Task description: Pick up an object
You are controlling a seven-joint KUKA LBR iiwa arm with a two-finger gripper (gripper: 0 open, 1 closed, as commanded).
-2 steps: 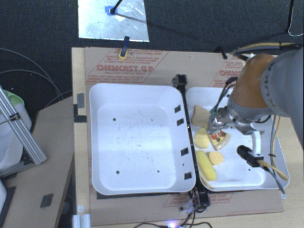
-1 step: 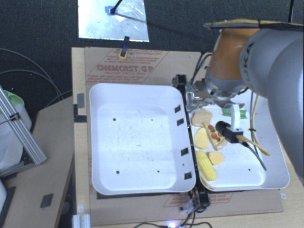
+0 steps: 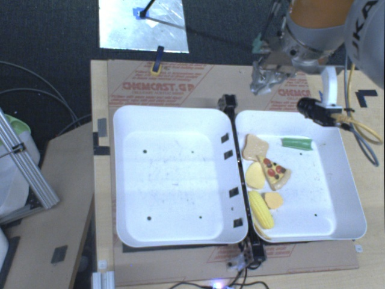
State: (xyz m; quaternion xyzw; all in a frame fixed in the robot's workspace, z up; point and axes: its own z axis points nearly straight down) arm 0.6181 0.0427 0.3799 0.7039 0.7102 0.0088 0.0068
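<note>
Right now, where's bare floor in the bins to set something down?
Left bin: whole floor bare. Right bin: bare right of the pizza slice and below the green piece. Crowded along its left wall: bread slice, corn cob.

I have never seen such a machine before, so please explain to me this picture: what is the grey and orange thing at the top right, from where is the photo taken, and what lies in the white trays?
The grey and orange thing is a robot arm. Its metal two-finger gripper hangs above the bench, behind the right shallow white bin, and nothing shows between its fingers. The photo comes from one fixed camera above the bench, looking down at a slant. In the right bin lie toy foods, clustered along its left side: a tan bread-shaped piece, a pizza slice with red dots, a pale yellow wedge, a yellow corn cob, a small orange piece and, apart, a green flat piece. The left white bin lies beside it.
</note>
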